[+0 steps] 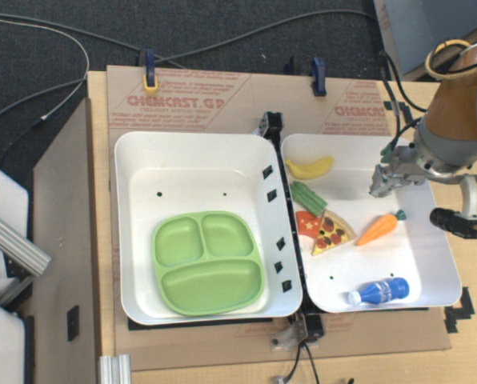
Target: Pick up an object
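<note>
Bench carries two shallow white bins side by side. Left bin holds a green divided plate, three compartments, lying flat toward the near side. Right bin holds the small stuff.

Arm comes in from the right, orange band above the wrist. Gripper hangs over the right bin's far-right area — can't tell how far the fingers are spread, and nothing visibly between them.

Right bin contents, larger to smaller:
- blue bottle with a clear neck, on its side at the near edge
- pizza slice mid-bin, just beside a red piece
- green vegetable along the left wall, touching the red piece
- banana at the far-left corner
- carrot, tilted, near the gripper but apart from it
</note>
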### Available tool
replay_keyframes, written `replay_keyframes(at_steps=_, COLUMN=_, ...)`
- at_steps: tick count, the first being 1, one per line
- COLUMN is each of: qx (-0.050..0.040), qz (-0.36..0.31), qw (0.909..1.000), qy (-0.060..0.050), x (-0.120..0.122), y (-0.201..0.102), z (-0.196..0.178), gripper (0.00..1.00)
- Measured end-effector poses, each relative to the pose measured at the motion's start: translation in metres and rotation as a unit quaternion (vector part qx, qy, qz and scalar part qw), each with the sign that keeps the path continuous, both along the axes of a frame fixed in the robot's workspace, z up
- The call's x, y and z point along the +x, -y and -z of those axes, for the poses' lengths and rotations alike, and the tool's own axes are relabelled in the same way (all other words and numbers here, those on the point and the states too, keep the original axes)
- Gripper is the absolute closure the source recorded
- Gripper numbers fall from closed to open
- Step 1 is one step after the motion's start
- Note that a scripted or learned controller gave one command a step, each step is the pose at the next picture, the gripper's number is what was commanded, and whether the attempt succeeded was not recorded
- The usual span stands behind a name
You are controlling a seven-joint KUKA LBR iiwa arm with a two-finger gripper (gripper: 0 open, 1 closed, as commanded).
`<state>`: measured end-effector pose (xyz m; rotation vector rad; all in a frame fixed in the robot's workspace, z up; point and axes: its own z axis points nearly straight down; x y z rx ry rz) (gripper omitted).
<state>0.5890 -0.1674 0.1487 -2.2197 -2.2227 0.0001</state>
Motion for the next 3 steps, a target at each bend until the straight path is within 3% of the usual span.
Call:
replay_keyframes(at_steps=2, qx=-0.0005, qz=-0.001, qw=1.0, qy=0.001, x=0.01, y=-0.005, z=-0.116, gripper=1.0)
replay_keyframes(at_steps=3, qx=0.0013, qz=-0.002, qw=1.0, qy=-0.004, x=-0.005, y=-0.057, z=-0.115, gripper=1.0)
